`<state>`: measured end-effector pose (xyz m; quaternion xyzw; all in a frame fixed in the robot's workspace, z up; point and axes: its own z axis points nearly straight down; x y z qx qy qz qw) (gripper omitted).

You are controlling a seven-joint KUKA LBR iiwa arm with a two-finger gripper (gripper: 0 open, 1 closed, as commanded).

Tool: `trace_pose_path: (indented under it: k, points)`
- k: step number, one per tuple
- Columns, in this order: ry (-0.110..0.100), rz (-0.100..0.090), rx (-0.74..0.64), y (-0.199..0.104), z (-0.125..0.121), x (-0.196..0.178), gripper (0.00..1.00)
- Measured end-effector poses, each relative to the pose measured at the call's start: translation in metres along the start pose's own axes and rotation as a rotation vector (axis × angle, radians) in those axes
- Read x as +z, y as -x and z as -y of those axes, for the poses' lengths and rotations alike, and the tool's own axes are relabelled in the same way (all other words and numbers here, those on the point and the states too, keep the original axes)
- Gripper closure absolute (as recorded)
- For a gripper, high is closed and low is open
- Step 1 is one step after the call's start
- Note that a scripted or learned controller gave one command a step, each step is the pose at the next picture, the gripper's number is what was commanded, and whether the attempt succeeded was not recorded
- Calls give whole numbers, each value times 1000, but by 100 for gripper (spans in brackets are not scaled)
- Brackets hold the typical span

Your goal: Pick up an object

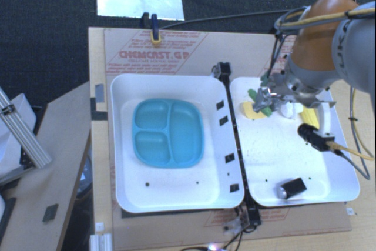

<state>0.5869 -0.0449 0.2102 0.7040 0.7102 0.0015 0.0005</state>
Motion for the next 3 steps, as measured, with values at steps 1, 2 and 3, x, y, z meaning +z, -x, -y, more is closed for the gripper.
trace_pose_path:
  k: [1,2,3]
  points:
    - [-1,-1,0,-45,-11,-9,100]
    - [1,-1,0,-91,-33,-16,100]
    - [-1,-2,-2,-152,-46,-10,100]
